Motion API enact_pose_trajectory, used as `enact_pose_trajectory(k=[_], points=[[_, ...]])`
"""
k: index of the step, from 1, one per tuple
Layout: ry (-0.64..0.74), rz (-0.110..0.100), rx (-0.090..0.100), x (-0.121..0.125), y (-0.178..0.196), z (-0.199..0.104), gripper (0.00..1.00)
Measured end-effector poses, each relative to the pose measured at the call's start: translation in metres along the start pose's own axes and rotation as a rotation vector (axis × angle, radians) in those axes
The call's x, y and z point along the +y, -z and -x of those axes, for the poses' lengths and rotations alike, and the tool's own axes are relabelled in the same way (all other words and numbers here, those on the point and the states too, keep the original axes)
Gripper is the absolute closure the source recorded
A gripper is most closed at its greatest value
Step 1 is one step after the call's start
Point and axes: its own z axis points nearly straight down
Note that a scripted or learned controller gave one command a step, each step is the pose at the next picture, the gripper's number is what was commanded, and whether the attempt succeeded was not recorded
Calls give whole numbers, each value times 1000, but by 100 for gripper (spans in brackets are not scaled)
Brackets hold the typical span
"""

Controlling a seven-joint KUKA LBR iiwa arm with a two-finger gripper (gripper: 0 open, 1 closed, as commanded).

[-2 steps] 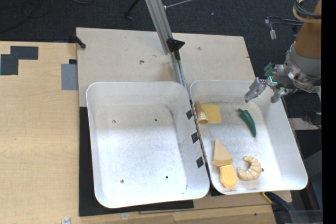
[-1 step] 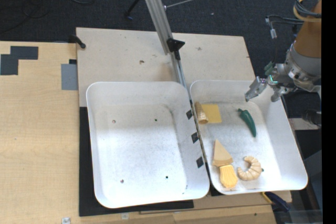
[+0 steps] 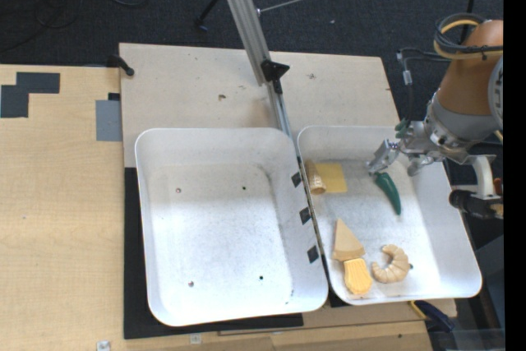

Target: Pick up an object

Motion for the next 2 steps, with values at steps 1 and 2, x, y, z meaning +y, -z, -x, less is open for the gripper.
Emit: enact_pose_trajectory(k=[1,2], points=[[-1,-1,0,-11,-57,1,0],[-3,6,-2,-11,-83,1,0]])
